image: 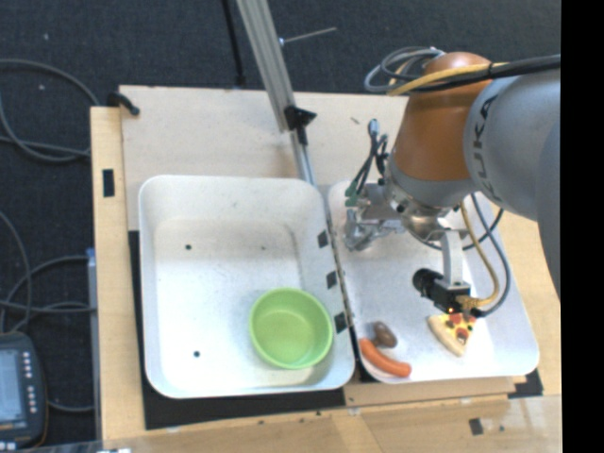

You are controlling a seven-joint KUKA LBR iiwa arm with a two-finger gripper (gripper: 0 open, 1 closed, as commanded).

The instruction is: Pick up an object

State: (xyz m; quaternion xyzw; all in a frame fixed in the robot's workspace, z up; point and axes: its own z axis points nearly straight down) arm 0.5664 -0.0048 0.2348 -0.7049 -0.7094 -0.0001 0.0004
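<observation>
Green bowl [291, 327] in left bin [189, 206]

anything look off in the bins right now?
Nothing spilled or damaged. Green bowl sits upright in the left bin. In the right bin, the hot dog, a small brown piece and a pizza slice cluster along the near edge.

We were looking down on a robotics lab, not a home or shop. A plain wooden bench [208, 135] stood on dark carpet [94, 26], with loose cables [38, 149] trailing across the floor beside it. An aluminium rail [264, 45] rose from the bench at a slant, and a grey industrial robot arm [510, 140] reached in over two white bins [189, 206]. A small handheld control screen [19, 385] lay at the left edge, beside the bench.
</observation>
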